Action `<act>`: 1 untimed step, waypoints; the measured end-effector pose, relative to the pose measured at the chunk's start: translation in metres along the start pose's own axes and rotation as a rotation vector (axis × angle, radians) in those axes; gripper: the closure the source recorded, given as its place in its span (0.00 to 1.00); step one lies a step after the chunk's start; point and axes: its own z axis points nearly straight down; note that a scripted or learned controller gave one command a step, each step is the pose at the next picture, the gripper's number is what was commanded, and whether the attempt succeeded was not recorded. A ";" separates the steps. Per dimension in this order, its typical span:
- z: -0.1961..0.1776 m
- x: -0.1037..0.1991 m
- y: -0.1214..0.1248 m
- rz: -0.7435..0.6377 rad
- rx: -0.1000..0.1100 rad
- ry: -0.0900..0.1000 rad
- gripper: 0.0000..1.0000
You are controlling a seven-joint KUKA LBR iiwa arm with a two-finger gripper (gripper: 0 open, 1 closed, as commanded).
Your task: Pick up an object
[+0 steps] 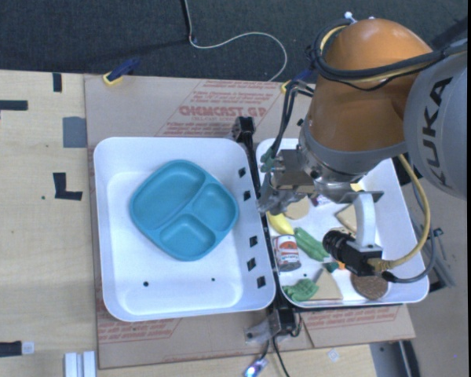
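My gripper (286, 197) hangs low over the near-left part of the right bin (404, 203), beneath the arm's large orange wrist. Its tip is right above a yellow banana-like piece (280, 224). Beside that lie a green pepper-like piece (312, 243), a small red-labelled can (287, 253), a green leafy piece (301, 290) and a brown round cookie (370, 287). A tan wedge (346, 218) sits under the arm. I see nothing between the fingers, which the wrist mostly hides.
The left bin (118, 163) holds a blue divided plate (184, 209) lying flat, tilted diagonally. A black clip strip (255, 218) runs between the two bins. A cable (235, 42) trails across the dark cloth behind the bench.
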 end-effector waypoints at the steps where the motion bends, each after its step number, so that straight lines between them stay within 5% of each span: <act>1: -0.163 -0.052 0.000 0.010 -0.031 0.001 1.00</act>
